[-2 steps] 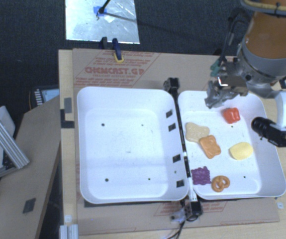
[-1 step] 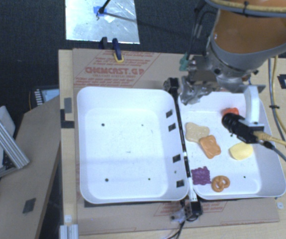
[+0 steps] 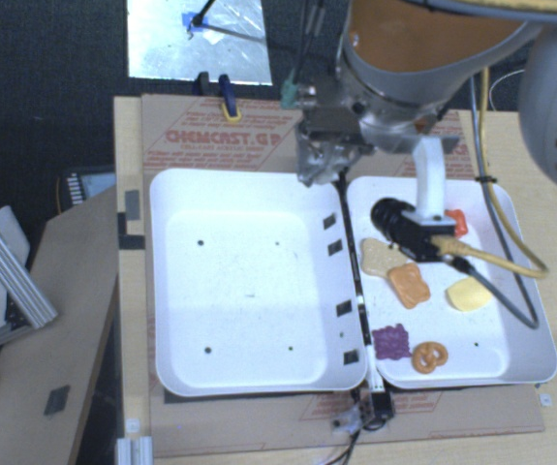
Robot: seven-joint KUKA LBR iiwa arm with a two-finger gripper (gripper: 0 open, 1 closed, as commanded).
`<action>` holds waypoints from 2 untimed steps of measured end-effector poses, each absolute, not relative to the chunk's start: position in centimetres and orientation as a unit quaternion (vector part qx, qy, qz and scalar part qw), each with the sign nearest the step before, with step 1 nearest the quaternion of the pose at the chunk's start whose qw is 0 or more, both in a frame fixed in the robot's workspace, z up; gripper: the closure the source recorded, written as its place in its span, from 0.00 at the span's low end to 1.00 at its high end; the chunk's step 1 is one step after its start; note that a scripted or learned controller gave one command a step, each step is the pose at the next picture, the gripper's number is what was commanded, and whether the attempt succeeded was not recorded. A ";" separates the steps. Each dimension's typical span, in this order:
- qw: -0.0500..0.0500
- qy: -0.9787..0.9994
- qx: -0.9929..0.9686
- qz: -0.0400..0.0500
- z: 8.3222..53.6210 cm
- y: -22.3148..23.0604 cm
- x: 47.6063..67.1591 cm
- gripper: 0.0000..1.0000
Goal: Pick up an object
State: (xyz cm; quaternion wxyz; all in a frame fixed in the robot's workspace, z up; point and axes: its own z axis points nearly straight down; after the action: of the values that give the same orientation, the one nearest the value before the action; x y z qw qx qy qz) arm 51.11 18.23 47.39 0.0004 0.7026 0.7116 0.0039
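You'll see the arm over the bins' far edge, its gripper (grip: cannot tell) above the divider. In the right bin, apart from it: tan slice, orange piece, yellow wedge, purple clump, pretzel.

A beige slice, orange piece, yellow chunk, purple lump and pretzel are lying flat in the right bin.

Left bin floor lies open — small food pieces crowd the right bin.
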 end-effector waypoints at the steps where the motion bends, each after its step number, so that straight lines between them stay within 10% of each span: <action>1: 0.002 0.710 0.704 0.003 50.1 21.7 57.2 1.00; 2: 0.001 0.710 0.705 0.003 53.8 23.5 54.5 1.00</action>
State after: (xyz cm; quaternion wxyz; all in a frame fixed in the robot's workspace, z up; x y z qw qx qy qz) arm 54.49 23.53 53.76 0.0008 0.7047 0.7095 0.0029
